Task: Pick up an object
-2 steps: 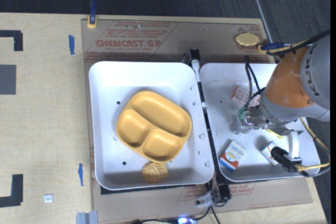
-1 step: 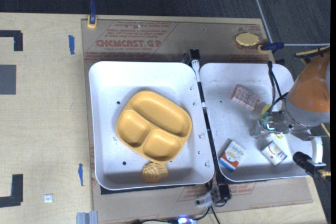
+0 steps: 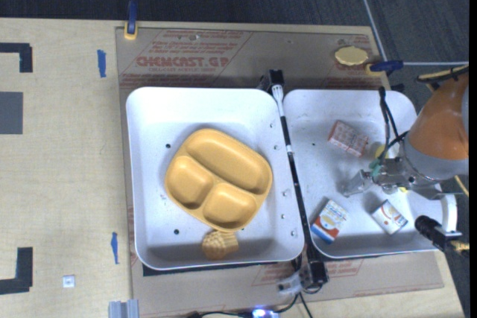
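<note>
Grey arm over right bin (image 3: 309, 115)
Gripper (image 3: 363, 182) low inside; finger spread unreadable, nothing visibly pinched. Small cartons at 12, 5, 7 o'clock, labels illegible. Board print: "CHEMCAST".

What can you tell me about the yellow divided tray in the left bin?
The yellow divided tray looks like glossy moulded plastic, rounded in outline, with three shallow compartments: one long one across the far side and two smaller ones nearer the camera. It lies flat, open side up and turned at an angle, near the middle of the left bin. A small tan ridged object touches its near edge.
</note>
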You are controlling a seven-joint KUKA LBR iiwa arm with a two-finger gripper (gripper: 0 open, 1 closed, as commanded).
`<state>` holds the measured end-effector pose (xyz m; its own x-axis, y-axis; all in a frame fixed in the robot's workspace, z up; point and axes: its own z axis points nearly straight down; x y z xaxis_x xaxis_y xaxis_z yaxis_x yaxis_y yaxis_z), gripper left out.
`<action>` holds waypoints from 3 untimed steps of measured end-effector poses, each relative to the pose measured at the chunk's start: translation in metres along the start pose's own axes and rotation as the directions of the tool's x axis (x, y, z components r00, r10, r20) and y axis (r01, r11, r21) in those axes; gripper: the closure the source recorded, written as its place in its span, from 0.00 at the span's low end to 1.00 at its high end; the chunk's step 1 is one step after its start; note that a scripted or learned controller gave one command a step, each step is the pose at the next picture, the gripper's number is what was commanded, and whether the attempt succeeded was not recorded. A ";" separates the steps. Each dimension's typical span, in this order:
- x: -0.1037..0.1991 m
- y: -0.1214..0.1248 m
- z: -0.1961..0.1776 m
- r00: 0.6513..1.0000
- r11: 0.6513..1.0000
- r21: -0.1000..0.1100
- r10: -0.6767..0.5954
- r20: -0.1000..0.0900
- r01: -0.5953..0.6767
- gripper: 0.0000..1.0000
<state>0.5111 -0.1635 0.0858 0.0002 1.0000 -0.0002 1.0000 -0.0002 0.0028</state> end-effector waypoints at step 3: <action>-0.033 0.038 -0.003 1.000 1.000 -0.004 -0.006 -0.007 0.006 1.00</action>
<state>0.5488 -0.1964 0.0888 -0.0055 1.0000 0.0064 1.0000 0.0054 0.0063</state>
